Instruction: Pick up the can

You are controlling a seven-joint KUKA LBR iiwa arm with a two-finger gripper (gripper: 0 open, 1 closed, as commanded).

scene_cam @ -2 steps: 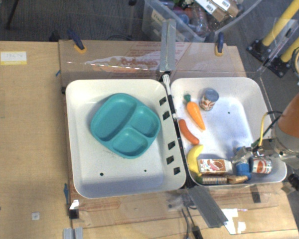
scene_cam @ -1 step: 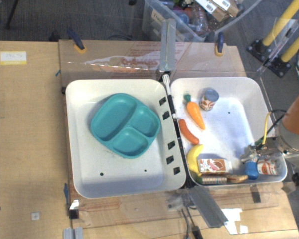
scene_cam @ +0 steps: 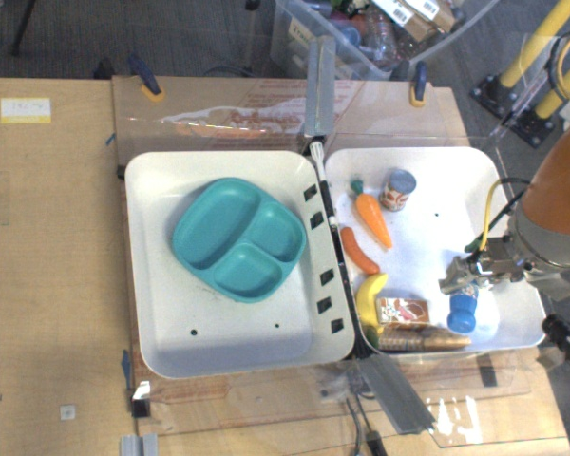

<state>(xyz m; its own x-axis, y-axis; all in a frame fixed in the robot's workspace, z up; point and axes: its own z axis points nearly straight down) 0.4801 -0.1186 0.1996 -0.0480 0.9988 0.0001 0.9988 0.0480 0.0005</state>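
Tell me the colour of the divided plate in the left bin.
Teal, the divided plate, plain in the camera view.

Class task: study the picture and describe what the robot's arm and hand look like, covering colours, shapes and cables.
The arm enters from the right: a bulky rounded body with an orange band. A yellow cable loops beside it. The hand is a small grey metal assembly with dark parts.

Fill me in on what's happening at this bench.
A robot arm reaches into the right bin from the right. Its tool hovers over a blue bottle near the bin's front. The can it's meant to pick up stands untouched at the back, beside a carrot. A teal plate sits in the left bin.
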